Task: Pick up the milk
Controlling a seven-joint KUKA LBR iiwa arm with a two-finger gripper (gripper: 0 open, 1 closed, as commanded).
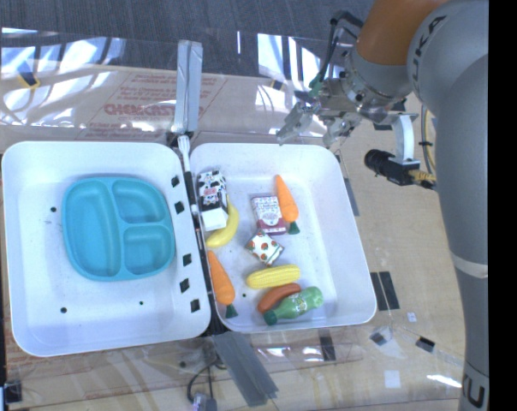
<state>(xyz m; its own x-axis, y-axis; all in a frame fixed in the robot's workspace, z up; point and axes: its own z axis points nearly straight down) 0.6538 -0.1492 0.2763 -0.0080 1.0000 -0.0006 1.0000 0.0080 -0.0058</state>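
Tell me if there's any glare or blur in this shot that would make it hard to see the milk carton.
Camera view: bright window glare streaks the clear sheet behind the bins, not the bins themselves; the milk in the right bin is evenly lit and readable; the gripper above the bin's far edge looks soft and cluttered, its details hard to make out.

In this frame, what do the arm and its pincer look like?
The arm is made of thick, rounded grey segments with an orange band near the wrist and part of a dark logo on its casing. The pincer is a small, pale metallic assembly with thin cables; a black fitting sticks out beside the wrist.
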